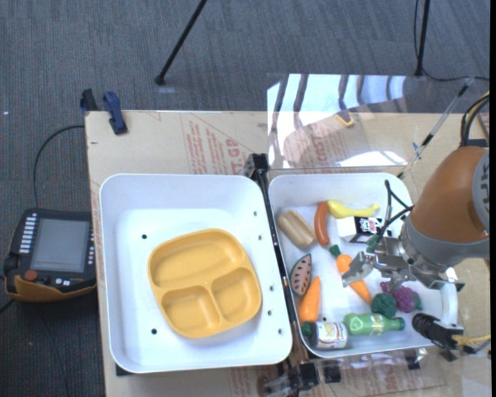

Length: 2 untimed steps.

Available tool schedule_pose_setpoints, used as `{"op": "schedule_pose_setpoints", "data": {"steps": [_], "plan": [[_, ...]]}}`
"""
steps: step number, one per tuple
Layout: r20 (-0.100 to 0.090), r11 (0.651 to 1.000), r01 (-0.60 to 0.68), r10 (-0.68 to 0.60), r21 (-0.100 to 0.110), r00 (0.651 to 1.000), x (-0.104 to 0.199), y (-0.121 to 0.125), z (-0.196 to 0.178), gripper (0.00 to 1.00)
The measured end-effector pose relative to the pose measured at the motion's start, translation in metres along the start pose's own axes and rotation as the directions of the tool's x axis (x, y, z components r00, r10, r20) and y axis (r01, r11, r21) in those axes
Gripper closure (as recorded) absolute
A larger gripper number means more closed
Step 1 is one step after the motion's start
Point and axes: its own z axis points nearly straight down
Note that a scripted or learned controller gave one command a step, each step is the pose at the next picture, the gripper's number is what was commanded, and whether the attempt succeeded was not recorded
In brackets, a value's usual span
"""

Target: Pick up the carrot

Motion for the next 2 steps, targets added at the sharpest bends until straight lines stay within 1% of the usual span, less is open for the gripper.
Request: {"op": "schedule_pose_setpoints", "data": {"steps": [1, 2], "plan": [[-0.002, 0.998, -0.067, 0.067, -0.012, 0.998, -0.0341, 0.0347, 0.0411, 0.00], [-0.007, 0.997, -0.075, 0.075, -0.008, 0.997, -0.0337, 0.0345, 0.0314, 1.00]]}}
